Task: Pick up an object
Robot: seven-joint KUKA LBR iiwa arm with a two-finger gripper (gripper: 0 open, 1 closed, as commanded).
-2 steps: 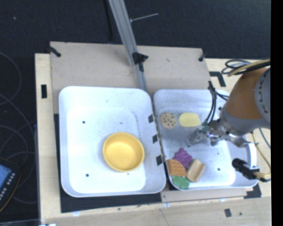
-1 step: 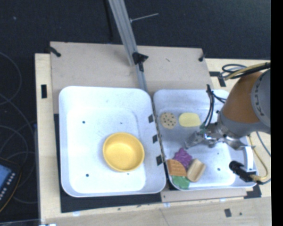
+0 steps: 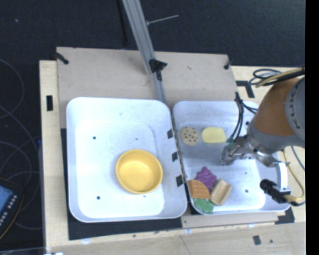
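Arm enters from the right; hand [image 3: 229, 154] is low inside the right bin [image 3: 255, 203], just right of the yellow oval piece [image 3: 213, 135], nothing visible in its grip, and I cannot tell whether it is released or clenched. Same bin: spotted cookie [image 3: 189, 135] beside the yellow piece; purple grapes [image 3: 205, 175], orange waffle piece [image 3: 199, 189], tan bread roll [image 3: 220, 192] and a green item [image 3: 204, 206] clustered at the near-left corner. Left bin [image 3: 85, 116] holds a yellow bowl [image 3: 139, 170], upright, toward its near right.
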